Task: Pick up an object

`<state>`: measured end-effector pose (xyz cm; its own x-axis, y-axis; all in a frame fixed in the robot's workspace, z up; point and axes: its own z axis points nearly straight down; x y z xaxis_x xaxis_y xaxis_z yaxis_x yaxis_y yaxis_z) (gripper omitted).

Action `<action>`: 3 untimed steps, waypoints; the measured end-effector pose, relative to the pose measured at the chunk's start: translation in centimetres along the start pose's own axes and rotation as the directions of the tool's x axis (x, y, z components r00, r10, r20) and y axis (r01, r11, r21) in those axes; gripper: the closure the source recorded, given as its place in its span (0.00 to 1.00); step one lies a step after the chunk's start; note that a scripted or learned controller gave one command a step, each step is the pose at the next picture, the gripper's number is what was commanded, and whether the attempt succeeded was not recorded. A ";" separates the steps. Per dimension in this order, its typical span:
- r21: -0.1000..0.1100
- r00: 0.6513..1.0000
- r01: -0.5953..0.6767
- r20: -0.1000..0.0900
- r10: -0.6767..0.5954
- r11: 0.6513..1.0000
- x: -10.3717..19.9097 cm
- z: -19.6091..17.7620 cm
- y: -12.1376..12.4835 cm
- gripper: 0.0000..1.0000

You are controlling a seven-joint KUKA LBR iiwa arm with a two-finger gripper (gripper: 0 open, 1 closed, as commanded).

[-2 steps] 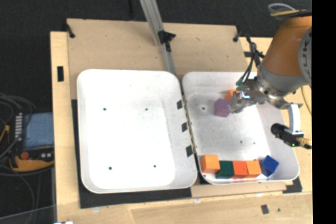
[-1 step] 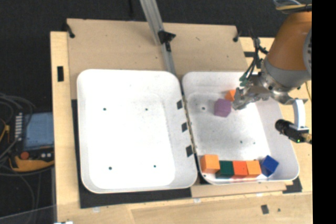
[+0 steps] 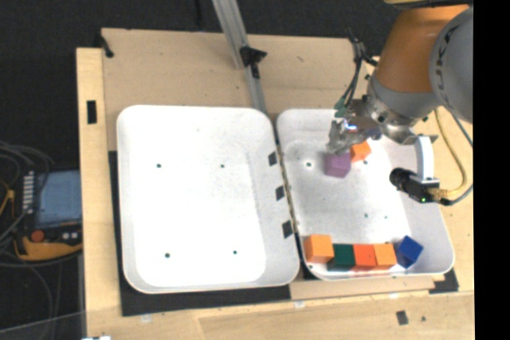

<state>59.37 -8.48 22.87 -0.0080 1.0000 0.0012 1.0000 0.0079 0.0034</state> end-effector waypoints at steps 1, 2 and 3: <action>0.000 1.000 -0.001 0.001 0.001 1.000 5.0 0.8 1.2 1.00; 0.000 1.000 0.000 0.000 0.000 1.000 10.2 -0.6 2.2 1.00; 0.000 1.000 -0.001 0.001 0.001 1.000 15.3 0.3 3.0 1.00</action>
